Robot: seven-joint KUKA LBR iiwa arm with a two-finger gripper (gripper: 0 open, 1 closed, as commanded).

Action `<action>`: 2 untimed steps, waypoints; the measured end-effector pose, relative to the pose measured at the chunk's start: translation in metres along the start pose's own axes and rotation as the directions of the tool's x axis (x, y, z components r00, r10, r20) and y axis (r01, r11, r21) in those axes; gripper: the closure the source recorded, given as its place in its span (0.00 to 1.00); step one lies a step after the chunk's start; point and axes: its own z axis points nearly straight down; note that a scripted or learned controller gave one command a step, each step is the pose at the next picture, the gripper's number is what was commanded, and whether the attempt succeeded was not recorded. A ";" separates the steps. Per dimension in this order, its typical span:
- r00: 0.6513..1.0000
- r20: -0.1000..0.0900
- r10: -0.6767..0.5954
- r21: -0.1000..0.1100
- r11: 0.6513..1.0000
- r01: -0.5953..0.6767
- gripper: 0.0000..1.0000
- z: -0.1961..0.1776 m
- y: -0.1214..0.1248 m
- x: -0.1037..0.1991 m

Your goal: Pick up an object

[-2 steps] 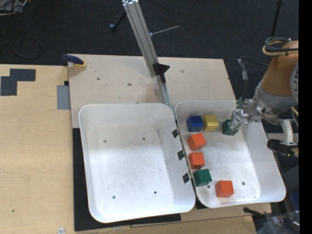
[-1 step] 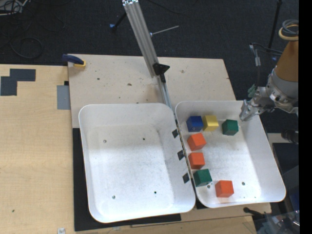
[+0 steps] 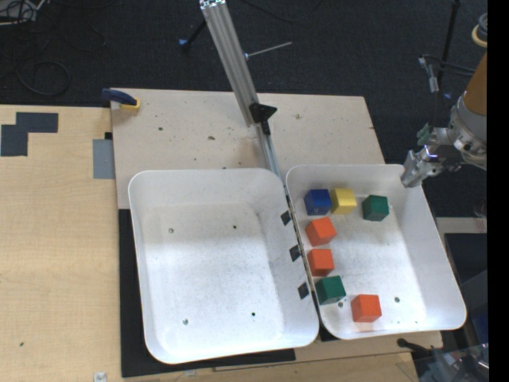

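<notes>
The right bin holds several small cubes: a blue one, a yellow one, a dark green one, three orange ones and another green one. My gripper hangs at the bin's far right corner, up and to the right of the dark green cube, well clear of all the cubes. Nothing shows between its fingers.
The left bin lies beside the right one. A slanted aluminium bar rises behind the bins from a black bracket. A blue-and-yellow clamp sits at the bench's far left corner.
</notes>
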 end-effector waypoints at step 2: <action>1.000 -0.004 -0.004 0.007 1.000 0.004 1.00 0.024 0.009 0.109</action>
